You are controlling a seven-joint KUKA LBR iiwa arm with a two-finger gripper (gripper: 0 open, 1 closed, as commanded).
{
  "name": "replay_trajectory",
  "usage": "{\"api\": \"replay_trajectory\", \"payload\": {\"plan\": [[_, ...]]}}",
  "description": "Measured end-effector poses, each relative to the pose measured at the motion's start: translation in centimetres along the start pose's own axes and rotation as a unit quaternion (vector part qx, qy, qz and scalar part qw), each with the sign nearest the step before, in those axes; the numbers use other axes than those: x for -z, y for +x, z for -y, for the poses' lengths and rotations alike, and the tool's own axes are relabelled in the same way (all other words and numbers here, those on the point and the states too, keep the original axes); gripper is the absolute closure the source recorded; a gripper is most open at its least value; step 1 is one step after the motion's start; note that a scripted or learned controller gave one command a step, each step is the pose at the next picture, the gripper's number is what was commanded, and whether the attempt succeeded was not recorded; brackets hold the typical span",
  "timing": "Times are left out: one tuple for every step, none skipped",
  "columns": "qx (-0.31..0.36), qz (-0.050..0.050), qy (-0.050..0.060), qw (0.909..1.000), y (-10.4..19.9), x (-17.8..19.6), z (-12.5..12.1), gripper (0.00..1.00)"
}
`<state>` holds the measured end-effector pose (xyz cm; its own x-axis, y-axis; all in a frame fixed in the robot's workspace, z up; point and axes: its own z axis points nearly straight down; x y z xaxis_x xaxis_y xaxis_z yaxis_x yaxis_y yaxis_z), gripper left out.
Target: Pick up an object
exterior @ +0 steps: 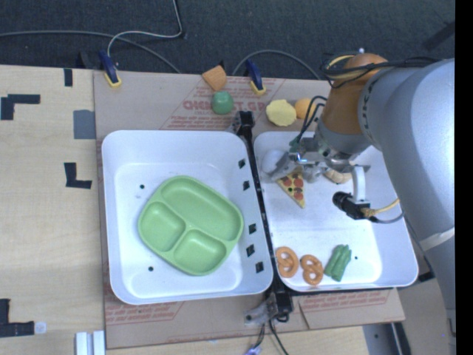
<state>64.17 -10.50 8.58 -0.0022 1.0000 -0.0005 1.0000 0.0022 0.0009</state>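
Note:
My gripper (294,165) hangs low over the upper left part of the right bin (392,272), under the orange-banded wrist. A toy pizza slice (294,188) lies on the bin floor just below it, its wide end at the gripper and its tip pointing toward the front. Whether the gripper touches the slice is unclear. Two brown pretzels (287,259) (312,269) and a green vegetable piece (338,262) lie near the bin's front wall. A pale object (338,175) peeks out from under the wrist, mostly hidden.
The left bin (118,161) holds a green divided plate (191,225). Behind the bins on the cardboard lie an orange wedge (214,76), a green ball (222,103), a yellow lemon (281,112) and an orange fruit (304,108). A black cable fitting (349,204) hangs off the arm.

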Motion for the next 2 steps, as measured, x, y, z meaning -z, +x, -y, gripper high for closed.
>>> {"api": "replay_trajectory", "payload": {"plan": [[-0.001, 0.001, -0.001, 1.0000, 0.97, 0.00, 0.65, 0.00], [0.000, 0.000, -0.001, 1.0000, 0.17, 0.00, 0.24, 0.00]]}}
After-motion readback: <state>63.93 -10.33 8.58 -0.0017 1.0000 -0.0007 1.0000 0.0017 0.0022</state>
